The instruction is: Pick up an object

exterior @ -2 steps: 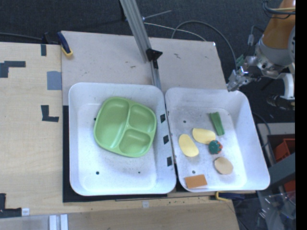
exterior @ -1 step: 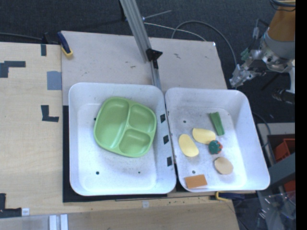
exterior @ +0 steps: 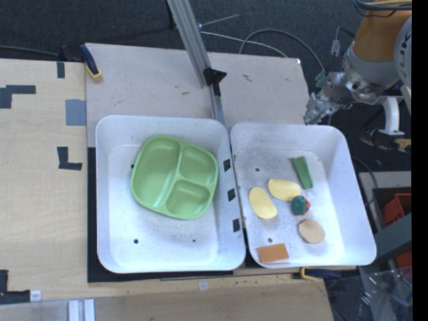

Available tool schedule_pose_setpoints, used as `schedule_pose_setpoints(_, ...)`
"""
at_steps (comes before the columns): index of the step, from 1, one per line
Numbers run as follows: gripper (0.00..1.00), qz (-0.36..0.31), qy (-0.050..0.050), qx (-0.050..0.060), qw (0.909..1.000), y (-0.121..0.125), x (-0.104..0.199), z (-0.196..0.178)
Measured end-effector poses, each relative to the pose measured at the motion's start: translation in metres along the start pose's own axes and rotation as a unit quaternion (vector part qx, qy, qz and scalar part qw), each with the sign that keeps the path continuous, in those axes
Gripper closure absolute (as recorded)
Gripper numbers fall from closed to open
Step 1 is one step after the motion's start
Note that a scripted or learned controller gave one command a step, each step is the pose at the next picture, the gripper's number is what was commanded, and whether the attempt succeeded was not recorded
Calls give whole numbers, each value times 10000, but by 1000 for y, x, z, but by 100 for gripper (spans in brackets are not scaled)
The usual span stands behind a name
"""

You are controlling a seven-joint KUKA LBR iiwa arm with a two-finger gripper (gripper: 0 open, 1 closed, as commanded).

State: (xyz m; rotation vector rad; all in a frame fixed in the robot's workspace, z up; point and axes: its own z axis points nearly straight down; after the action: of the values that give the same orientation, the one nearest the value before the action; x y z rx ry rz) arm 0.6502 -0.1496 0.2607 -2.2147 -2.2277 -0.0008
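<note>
The right bin holds several small items: a green block, two yellow pieces, a small teal and red piece, a tan round piece and an orange block. My gripper hangs just beyond the bin's far right corner, above the rim, well away from all of them. Nothing shows between its tips.
The left bin holds a green divided plate. A slanted metal post rises behind the bins. Cables lie on the dark floor at the back right. A blue and yellow clamp sits at the bench's far left.
</note>
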Motion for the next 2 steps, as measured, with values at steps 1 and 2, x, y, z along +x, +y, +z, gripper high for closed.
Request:
schedule_pose_setpoints(1,100,-4,9,5,10000,-11,57,-4)
schedule_pose_setpoints(2,100,-6,8,8,10000,-21,113,-7)
